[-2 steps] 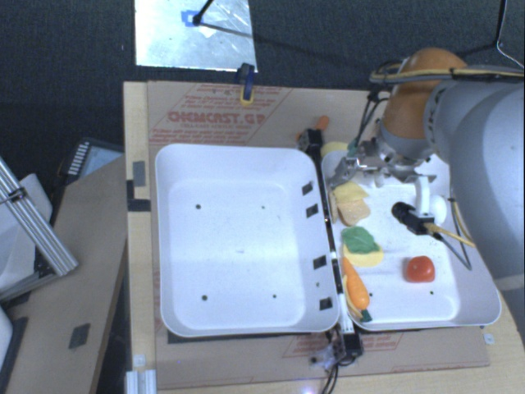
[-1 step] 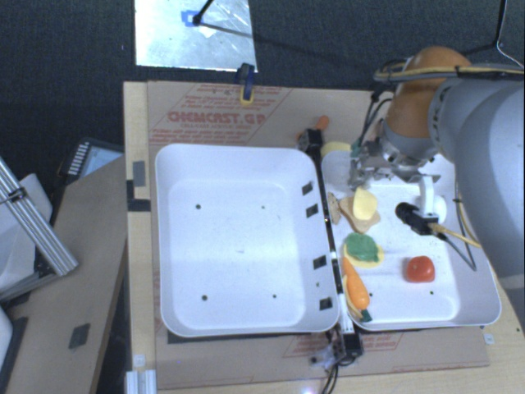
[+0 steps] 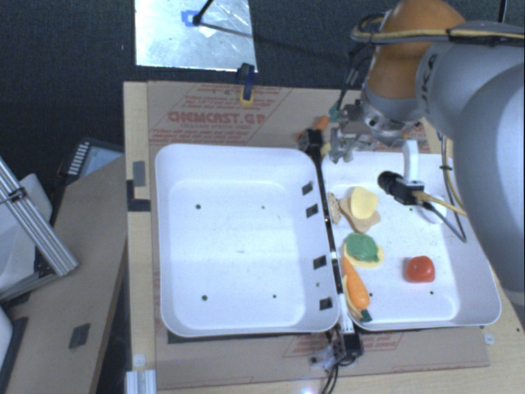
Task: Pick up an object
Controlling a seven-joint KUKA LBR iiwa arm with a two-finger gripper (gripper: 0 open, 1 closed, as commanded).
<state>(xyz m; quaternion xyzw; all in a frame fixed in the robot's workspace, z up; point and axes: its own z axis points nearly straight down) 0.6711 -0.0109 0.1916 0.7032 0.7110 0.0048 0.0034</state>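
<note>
Arm [image 3: 476,130] comes in from 3 o'clock and covers the top right of the frame, orange band up at 1 o'clock. Gripper [image 3: 349,146] hangs over the far left corner of the right bin [image 3: 467,302], near the divider between bins. Can't tell if it's spread or closed: too small and cluttered there. Nothing visibly held.

Left bin [image 3: 238,245] has bare white floor. All candidates sit in the right bin, clustered along its left side, at 5 to 6 o'clock from the gripper.

Largest to smallest:
- Yellow piece [image 3: 362,205], looks like a toy cheese wedge or similar, closest to the gripper. Likely light hollow plastic, stiff and a bit slick. Grab across its narrow width.
- Green round toy [image 3: 362,249] with a yellow rim, just below the yellow piece. Domed top will likely slip; pinch at the sides, low.
- Carrot [image 3: 354,290], orange, lying against the divider wall at 6 o'clock. Tapered and smooth; take it mid-body across the short axis. Wall leaves little room for one finger.
- Red toy [image 3: 420,269], small, rounded, tomato-like, alone in open floor toward 4 o'clock. Best clearance all round, but it may roll or squirt out if pinched off-centre.

Judgement: all light, rigid, not fragile. Red one is the cleanest approach, yellow the shortest move.
</note>
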